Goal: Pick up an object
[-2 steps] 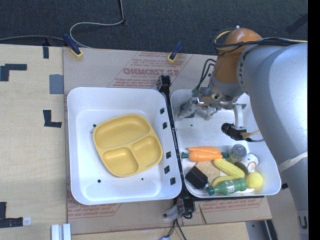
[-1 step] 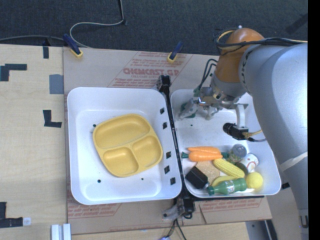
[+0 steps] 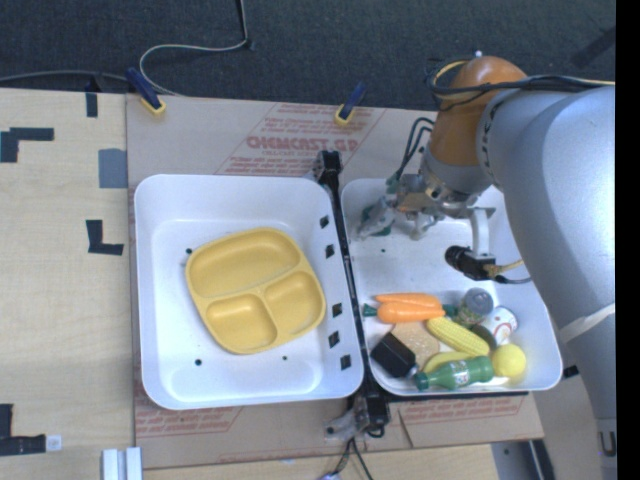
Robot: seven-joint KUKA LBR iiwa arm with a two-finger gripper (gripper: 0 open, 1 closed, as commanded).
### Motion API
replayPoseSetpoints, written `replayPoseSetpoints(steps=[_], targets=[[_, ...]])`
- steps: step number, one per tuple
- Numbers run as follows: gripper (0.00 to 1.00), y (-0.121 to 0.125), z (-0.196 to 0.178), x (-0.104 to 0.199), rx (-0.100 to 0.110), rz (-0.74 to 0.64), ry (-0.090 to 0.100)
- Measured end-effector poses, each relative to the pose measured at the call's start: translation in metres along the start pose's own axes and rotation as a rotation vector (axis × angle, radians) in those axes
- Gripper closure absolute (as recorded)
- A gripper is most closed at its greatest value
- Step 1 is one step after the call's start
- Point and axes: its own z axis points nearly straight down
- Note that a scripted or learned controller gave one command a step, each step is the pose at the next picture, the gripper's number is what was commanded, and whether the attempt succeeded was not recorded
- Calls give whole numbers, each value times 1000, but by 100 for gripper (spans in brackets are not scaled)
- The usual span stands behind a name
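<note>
- Clearly nothing is taken up yet — the gripper (image 3: 400, 215) hovers over the bare upper part of the right bin (image 3: 420, 258); whether it is spread or closed, I cannot tell.
- Likeliest target: the toy carrot (image 3: 408, 307), lying across the bin's middle, touching the corn cob (image 3: 457, 334).
- Probably light, stiff, smooth plastic — slippery; pinch across its thick orange middle.

The grey arm (image 3: 560, 168) is reaching in from the right, its orange band (image 3: 465, 118) sitting above the wrist, and the gripper (image 3: 400, 213) is pointing down and leftward.
</note>
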Motion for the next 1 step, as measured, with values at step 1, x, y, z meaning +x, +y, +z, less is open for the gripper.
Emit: replayPoseSetpoints(steps=[1], targets=[[0,0,0,3,-2,3,-5]])
